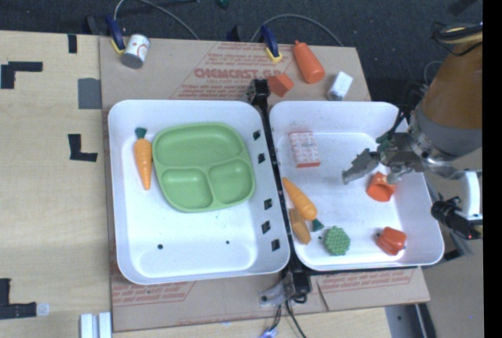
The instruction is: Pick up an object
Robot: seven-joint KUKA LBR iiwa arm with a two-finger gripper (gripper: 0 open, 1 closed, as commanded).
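The hand (pixel 375 165) hangs over the right bin (pixel 353 110), close to its right wall, fingers spread apart with nothing between them. Just beside the lower finger sits a small orange toy pepper (pixel 380 189), kind of stubby, so it has no real long axis I can call. A second one, redder, toy pepper (pixel 391 240), sits near the bin's front right corner.

Also in that bin: a bumpy green broccoli-looking toy (pixel 336 241) near the front edge, two carrots (pixel 299 209) along the left wall, long axes running diagonally from back-left to front-right, and a small pink-and-white packet (pixel 303 149) lying flat toward the back left.

The left bin (pixel 125 195) holds a smooth green plastic divided plate (pixel 205 166) with three compartments, plus another carrot (pixel 143 160) between the plate and the left wall, long axis running front to back with the green top at the back end.

Both bins are shallow glossy white plastic on a cardboard sheet (pixel 227 66) on the desk (pixel 39 195). Behind the bins on the cardboard: a fat orange carrot-like toy (pixel 308 62), a small white cube (pixel 340 85) and a little can (pixel 136 49) on its side.
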